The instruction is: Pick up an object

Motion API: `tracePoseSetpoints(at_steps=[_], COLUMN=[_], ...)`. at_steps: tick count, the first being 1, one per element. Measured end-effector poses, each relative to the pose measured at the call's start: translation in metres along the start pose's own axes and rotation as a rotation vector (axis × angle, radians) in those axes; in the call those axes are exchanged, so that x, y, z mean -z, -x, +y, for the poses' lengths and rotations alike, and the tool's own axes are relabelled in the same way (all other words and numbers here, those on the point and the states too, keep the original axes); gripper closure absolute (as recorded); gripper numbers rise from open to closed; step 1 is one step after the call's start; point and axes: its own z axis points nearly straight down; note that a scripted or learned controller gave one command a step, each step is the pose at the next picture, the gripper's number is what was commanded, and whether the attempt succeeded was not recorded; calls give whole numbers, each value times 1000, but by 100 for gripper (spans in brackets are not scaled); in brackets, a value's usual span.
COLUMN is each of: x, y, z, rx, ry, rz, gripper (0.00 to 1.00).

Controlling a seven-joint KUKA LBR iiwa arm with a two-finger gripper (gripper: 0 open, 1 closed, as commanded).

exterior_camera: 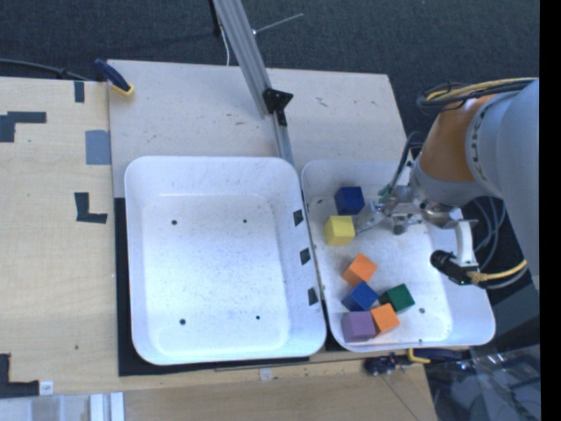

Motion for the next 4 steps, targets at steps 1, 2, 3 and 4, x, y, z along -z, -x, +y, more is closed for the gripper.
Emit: tracePoseSetpoints(at_steps=[1,2,3,4], x=[12,55,102,165], y=[-1,-2,-11,-13], z=[1,6,9,13], rx=[1,0,1,1], ry=[2,8,9,12], rz=[1,0,0,-1], gripper=[100,100,100,100])
